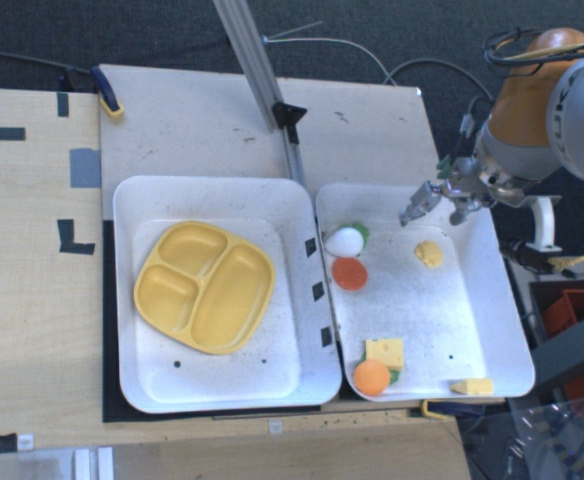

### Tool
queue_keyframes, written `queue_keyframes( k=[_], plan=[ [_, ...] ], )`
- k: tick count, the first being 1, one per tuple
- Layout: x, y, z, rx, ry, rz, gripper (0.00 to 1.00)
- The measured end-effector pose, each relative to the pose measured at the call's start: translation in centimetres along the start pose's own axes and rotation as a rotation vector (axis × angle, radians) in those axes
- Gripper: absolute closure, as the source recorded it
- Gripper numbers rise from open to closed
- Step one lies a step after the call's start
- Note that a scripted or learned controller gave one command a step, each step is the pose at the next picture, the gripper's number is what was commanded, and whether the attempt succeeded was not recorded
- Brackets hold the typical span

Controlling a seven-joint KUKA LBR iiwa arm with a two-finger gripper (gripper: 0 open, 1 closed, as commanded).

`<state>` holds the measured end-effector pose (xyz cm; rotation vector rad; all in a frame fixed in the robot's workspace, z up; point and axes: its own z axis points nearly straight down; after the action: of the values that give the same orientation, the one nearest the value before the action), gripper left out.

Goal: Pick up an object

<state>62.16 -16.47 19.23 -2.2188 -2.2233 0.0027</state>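
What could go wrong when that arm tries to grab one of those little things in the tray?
The gripper hangs over the right bin's upper edge, so a straight drop might strike the rim or wall. The small yellow piece nearest it is low and lumpy, so the fingers could slide off. The white ball and red disc sit tight together by the left wall; reaching for one might knock the other.

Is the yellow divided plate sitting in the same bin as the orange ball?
No, the plate lies in the left bin, while the ball is in the right bin.
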Motion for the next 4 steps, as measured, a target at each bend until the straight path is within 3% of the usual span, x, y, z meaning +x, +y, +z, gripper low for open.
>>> queue_keyframes(
  k=[1,2,3,4],
  plan=[
    [2.4,4.2,3.1,0.0,0.001,-0.002,0.0],
    [2.2,4.1,1.8,0.0,-0.002,-0.001,1.0],
    [6.2,-4.7,10.4,-0.001,0.0,0.003,1.0],
    [7.4,-11.3,10.2,-0.004,0.0,0.003,1.0]
  ],
)
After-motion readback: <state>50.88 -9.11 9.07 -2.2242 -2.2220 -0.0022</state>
